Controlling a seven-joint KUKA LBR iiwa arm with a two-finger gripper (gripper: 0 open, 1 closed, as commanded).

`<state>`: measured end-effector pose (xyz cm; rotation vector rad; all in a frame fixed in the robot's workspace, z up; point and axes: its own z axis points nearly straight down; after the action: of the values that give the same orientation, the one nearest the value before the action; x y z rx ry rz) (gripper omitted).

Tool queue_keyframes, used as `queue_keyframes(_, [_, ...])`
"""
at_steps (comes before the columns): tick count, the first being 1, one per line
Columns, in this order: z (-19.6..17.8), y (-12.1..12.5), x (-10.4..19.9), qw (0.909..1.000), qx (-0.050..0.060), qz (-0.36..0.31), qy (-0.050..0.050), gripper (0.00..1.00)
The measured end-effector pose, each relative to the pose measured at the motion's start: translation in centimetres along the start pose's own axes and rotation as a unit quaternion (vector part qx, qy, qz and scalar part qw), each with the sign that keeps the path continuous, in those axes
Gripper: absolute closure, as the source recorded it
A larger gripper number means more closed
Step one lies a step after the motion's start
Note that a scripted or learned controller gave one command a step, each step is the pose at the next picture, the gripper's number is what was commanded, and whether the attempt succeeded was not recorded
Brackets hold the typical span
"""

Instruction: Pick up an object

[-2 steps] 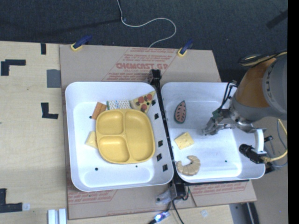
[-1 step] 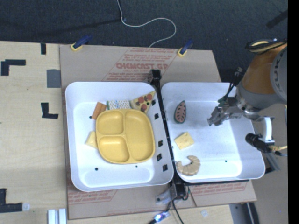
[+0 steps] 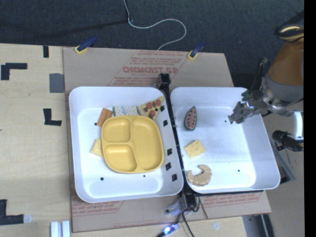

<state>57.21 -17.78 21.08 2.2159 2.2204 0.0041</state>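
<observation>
Cardboard with red print covers your counter [image 3: 148, 65] under two white bins, clipped at the back, dark carpet beyond. Your left bin [image 3: 81, 132] holds a yellow divided plate [image 3: 132, 143] over small toy foods. Your right bin [image 3: 256, 162] holds a watermelon slice [image 3: 190, 118], cheese wedge [image 3: 194, 148] and croissant [image 3: 201, 175]. The tool [image 3: 239, 113] hovers at its far right, holding nothing; I cannot tell its opening

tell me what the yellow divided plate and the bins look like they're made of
The yellow divided plate looks like moulded plastic: uniform colour, rounded compartment ridges and a soft, slightly glossy sheen. The two white bins, left and right, also look like thin formed plastic, with smooth curved rims and rounded corners, though coated metal cannot be ruled out from this view.
</observation>
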Motion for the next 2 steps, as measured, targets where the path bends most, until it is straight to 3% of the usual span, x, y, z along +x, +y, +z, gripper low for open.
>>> queue_keyframes(1, [-1.4, 0.1, 0.1, 1.0, 0.002, 0.0, 0.001, 1.0])
queue_keyframes(2, [-2.2, 2.9, 4.4, 1.0, 0.002, -0.002, 0.001, 1.0])
